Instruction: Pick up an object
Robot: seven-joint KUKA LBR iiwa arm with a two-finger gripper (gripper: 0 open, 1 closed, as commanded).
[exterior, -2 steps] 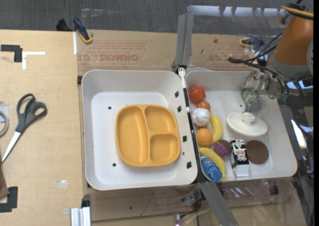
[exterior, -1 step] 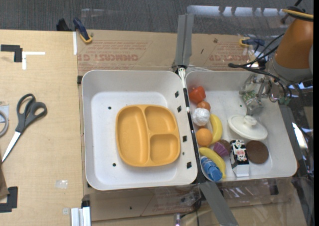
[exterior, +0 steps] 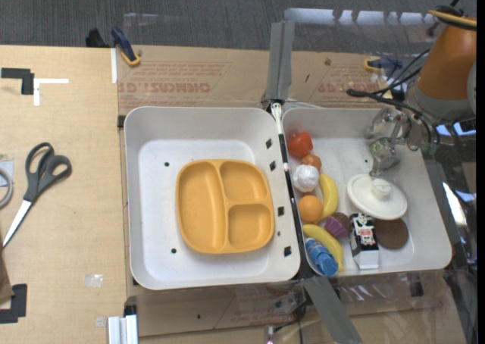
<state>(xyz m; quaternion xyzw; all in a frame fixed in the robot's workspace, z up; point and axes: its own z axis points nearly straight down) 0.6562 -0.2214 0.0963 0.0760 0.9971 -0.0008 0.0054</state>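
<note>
Pincer (exterior: 385, 154), finger state indeterminate, hangs in right bin (exterior: 424, 259) just above white lid (exterior: 377, 196); no contact evident, fruit pieces to its left.

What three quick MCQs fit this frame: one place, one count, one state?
1. The yellow divided tray lies in:
A. left bin
B. right bin
C. bare bench

2. Bananas in the right bin:
A. none
B. two
C. five

3. The gripper is:
A. above the scissors
B. inside the yellow tray
C. over the right bin, above the white lid

Key: 1 A, tray sits within the left bin. 2 B, one banana by the orange, another lower down. 3 C, it hangs just above the white lid.
</note>
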